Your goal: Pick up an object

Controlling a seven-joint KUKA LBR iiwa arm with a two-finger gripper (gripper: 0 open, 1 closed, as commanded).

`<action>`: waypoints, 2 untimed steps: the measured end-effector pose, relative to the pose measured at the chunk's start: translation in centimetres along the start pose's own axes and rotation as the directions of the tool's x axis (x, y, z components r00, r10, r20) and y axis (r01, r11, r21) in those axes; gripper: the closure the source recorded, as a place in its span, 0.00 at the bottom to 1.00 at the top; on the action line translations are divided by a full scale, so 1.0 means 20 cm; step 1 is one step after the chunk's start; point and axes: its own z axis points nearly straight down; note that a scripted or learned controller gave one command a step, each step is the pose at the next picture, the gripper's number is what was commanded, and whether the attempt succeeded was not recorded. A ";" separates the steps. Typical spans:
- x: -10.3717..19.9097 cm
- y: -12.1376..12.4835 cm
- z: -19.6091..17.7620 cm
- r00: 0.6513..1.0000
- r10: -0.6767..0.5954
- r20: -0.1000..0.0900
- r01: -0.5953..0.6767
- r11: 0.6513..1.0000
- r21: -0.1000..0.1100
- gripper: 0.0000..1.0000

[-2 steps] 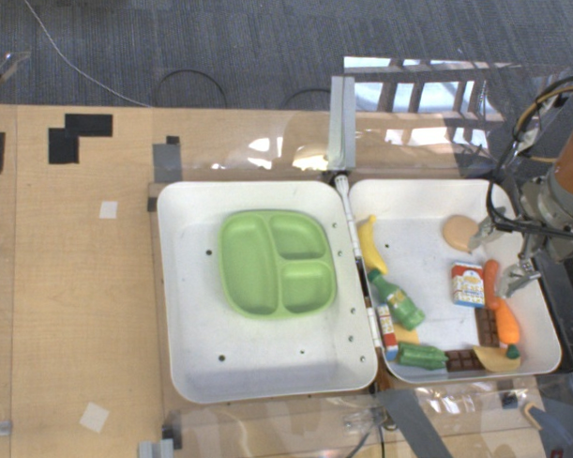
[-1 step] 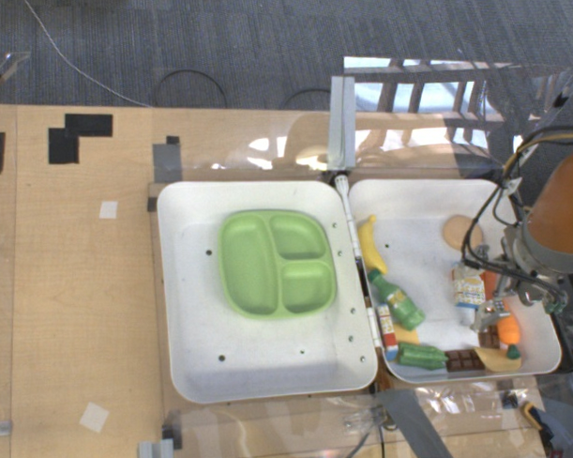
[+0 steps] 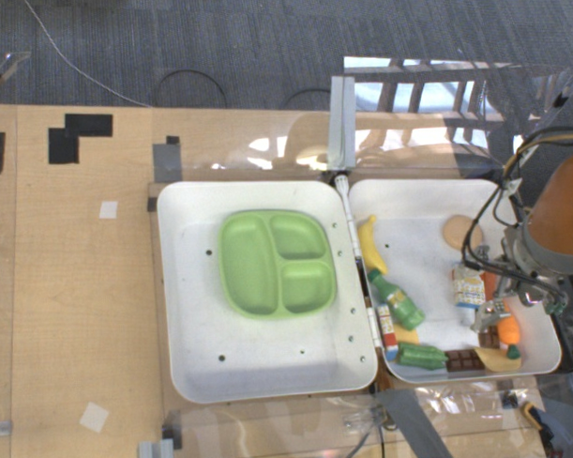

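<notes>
The right bin (image 3: 413, 224) holds several small items. A yellow banana (image 3: 370, 246) lies along its left wall, with a green bottle (image 3: 398, 302) just below it. A dark green cucumber (image 3: 420, 357) and a brown chocolate bar (image 3: 463, 361) lie at the front wall. A small white carton (image 3: 468, 288) stands beside a red item (image 3: 490, 284). An orange fruit (image 3: 509, 331) sits over a tan wedge (image 3: 496, 361). My gripper (image 3: 493, 313) hangs low at the bin's right side, between the carton and the orange fruit. The wrist hides how its jaws stand.
The left bin (image 3: 192, 358) bears a green divided plate (image 3: 275, 262). A tan disc (image 3: 460, 231) lies at the back of the right bin. Black cables (image 3: 488, 216) loop from the arm over that bin's right corner. A metal post (image 3: 340, 118) stands behind the bins' shared wall.
</notes>
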 end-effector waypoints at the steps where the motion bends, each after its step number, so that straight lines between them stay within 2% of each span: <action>1: -0.02 0.00 0.00 1.000 0.002 -0.005 -0.002 1.000 -0.001 0.00; 2: -0.01 0.00 0.00 1.000 -0.007 -0.002 0.007 1.000 0.001 0.00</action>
